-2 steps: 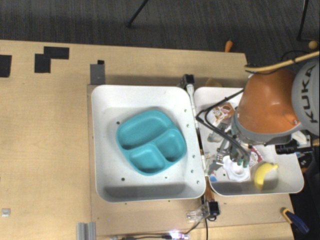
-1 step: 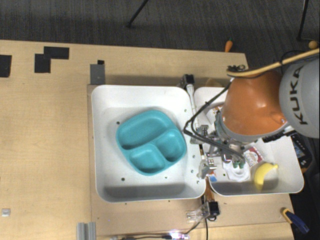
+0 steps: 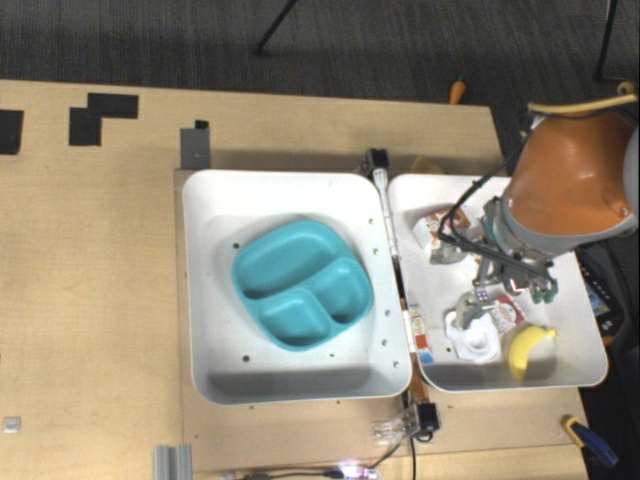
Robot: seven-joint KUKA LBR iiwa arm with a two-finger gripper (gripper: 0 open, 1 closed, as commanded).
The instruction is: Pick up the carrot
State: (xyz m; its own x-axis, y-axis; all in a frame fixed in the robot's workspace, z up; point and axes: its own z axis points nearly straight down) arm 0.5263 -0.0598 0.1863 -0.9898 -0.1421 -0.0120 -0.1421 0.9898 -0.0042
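Orange band (image 3: 575, 183) above my wrist takes up the upper right of the frame, and below it my hand (image 3: 490, 303) hangs down into the right bin (image 3: 590, 363), over the middle of its floor. From this angle I cannot tell whether my hand is wide or narrow, and I see nothing clearly held in it.

Just beneath and around my hand lies a small clutter: a white rounded object (image 3: 477, 343) toward the lower part of the bin, a red-and-white packet (image 3: 512, 313) beside it, and a yellow banana (image 3: 527, 348) at the lower right, close to the bin's near wall. More small pale items (image 3: 435, 230) sit toward the bin's upper left, too blurred to name. I cannot pick out the carrot for certain among these things.

A small orange piece (image 3: 457, 91) shows at the far edge of the tabletop (image 3: 90, 298), above the right bin; what it is I cannot tell.

At centre frame, the left bin (image 3: 210, 268) holds a teal divided plate (image 3: 300, 283), lying flat and turned at an angle.
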